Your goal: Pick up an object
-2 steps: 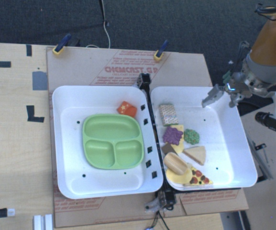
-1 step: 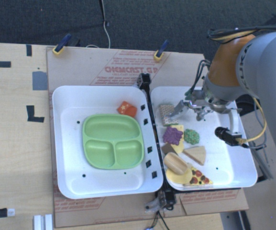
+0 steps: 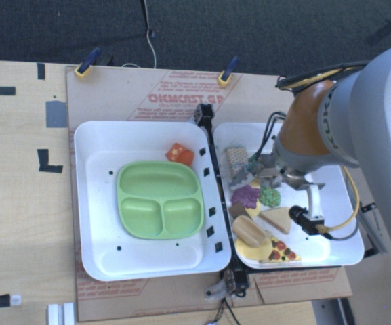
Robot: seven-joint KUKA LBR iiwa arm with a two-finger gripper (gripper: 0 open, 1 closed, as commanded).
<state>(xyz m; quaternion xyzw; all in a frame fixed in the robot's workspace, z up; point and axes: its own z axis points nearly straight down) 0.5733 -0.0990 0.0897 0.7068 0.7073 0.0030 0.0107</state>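
My gripper hangs low over the middle of the right bin, under the grey arm with its orange band. Toy food crowds the bin's left half just below and beside it. A small green piece and a purple bunch of grapes lie right under the gripper. A grey ridged block sits to its left. Nearer the front lie a tan sandwich wedge, a brown bread roll and a yellow pizza slice. Nothing is visibly between the fingers.
The left bin holds a green divided plate and a small orange-red piece at its back right. A black divider runs between the bins. Two clamps hold the cardboard at the back.
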